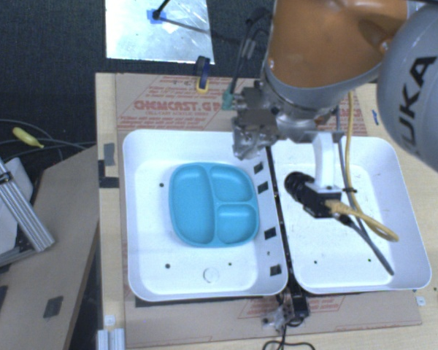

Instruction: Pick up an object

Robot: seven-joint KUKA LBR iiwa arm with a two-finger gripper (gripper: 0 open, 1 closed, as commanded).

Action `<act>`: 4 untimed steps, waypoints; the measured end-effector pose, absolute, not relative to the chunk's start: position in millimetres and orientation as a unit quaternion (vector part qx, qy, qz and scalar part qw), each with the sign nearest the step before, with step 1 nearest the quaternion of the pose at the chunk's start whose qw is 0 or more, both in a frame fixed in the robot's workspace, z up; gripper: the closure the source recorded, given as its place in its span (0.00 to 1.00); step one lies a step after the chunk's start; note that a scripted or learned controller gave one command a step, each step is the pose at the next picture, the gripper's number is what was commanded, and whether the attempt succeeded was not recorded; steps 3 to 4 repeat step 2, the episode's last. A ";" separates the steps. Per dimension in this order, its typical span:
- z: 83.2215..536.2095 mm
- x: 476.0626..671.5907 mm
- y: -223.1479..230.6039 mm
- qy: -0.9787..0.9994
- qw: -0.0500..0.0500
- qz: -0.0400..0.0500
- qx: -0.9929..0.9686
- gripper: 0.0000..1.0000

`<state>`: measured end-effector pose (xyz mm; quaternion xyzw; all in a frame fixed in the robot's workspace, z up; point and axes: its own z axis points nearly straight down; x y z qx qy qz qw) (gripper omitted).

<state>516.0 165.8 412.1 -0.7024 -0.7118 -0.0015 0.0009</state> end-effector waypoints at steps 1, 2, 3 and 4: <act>514.4 489.5 116.1 -0.706 -0.004 -0.006 -0.708 1.00; 413.0 485.7 128.9 -0.707 0.002 0.003 -0.707 1.00; 413.0 485.7 128.9 -0.707 0.002 0.003 -0.707 1.00; 413.0 485.7 128.9 -0.707 0.002 0.003 -0.707 1.00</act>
